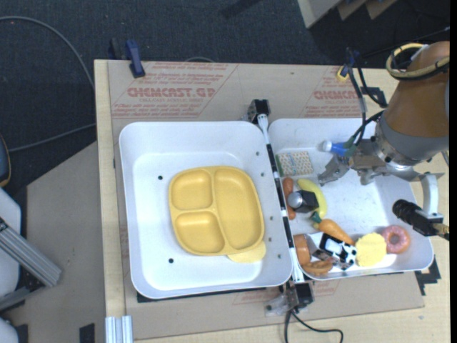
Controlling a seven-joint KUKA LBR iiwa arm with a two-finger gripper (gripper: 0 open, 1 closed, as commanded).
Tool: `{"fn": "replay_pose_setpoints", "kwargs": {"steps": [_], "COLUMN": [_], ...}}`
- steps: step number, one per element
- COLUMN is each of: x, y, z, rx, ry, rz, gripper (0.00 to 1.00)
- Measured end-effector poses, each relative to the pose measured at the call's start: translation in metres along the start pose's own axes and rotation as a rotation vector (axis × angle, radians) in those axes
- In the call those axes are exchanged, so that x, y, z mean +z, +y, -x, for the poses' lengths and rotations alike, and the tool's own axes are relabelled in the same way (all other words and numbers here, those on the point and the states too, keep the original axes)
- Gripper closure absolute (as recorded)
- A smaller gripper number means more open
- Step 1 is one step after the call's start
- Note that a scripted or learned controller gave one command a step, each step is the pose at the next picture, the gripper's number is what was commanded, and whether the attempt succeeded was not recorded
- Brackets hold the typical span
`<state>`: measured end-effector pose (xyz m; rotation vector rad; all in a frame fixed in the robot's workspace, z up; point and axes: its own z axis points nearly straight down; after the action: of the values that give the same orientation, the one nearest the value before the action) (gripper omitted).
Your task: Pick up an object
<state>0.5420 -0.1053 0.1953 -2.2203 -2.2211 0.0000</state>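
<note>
The objects lay in the right bin (371,131), most of them crowded along its left wall and near edge: a pale mesh pad (296,163) by the divider, a yellow banana (315,196) below it with a grey and black piece (303,201) touching its left side, then a carrot (333,229). A brown sausage-like thing (308,253), a black-and-white item (336,247), a yellow disc (371,250) and a pink donut (396,239) were packed together against the near rim. A small blue-and-white bottle (334,147) lay near the far wall. My gripper (348,175) hung over the middle of that bin, just right of the pad and above the banana, jaws spread apart with nothing between them but bare white floor. That middle patch was the only open room there. The left bin (143,191) held a yellow divided plate (214,211) at its centre, with bare floor between the plate and the walls.
</note>
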Motion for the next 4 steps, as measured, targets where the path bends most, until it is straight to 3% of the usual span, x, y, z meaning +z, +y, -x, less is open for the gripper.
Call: {"fn": "replay_pose_setpoints", "kwargs": {"steps": [1,2,3,4], "x": [0.106,0.095,0.011,0.096], "y": [0.016,0.017,-0.025,-0.020], "z": [-0.009,-0.009,-0.056,0.046], "rx": [0.001,0.002,-0.001,0.002], "ry": [0.000,-0.001,0.000,-0.001], "rz": [-0.001,0.003,0.001,-0.001], "gripper": [0.00,1.00,1.00,1.00]}}
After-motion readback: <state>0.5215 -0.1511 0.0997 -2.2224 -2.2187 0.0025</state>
